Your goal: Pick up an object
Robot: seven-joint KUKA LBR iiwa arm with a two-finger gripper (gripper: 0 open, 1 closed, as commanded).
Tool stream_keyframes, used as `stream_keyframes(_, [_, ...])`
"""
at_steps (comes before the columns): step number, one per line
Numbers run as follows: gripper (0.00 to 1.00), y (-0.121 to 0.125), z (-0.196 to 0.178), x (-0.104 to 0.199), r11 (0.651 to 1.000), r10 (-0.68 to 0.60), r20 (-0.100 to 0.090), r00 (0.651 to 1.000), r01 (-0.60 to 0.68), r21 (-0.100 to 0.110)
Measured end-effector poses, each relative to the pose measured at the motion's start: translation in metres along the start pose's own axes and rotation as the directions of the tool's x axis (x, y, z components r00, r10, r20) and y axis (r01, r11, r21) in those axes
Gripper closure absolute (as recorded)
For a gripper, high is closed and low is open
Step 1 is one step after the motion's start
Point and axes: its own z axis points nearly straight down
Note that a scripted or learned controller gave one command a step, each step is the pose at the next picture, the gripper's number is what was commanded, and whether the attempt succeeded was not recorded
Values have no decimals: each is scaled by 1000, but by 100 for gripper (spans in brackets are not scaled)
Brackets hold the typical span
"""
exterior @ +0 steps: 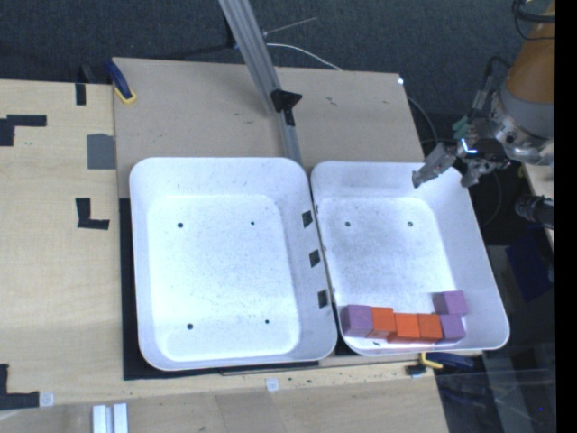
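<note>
Blocks (407, 321), purple and orange, lie in a row along the right bin's (478, 242) near wall, long axis running across the bin, one purple block at the right end set a step farther back. The gripper (448, 162) hangs splayed and holding nothing above the bin's far right corner, blocks well apart toward the near edge.

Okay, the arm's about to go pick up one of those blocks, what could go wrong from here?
The purple and orange blocks sit packed together against the right bin's near wall, so the tool may lack room beside any single block. It may strike that wall coming down. Neighbouring blocks touch, so one may get nudged or dragged along.
</note>
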Motion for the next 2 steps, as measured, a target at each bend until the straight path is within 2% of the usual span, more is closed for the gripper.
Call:
stream_keyframes(1, [0, 42, 68, 123, 1000, -7, -2, 1000, 7, 4])
stream_keyframes(2, [0, 66, 94, 214, 1000, -7, -2, 1000, 7, 2])
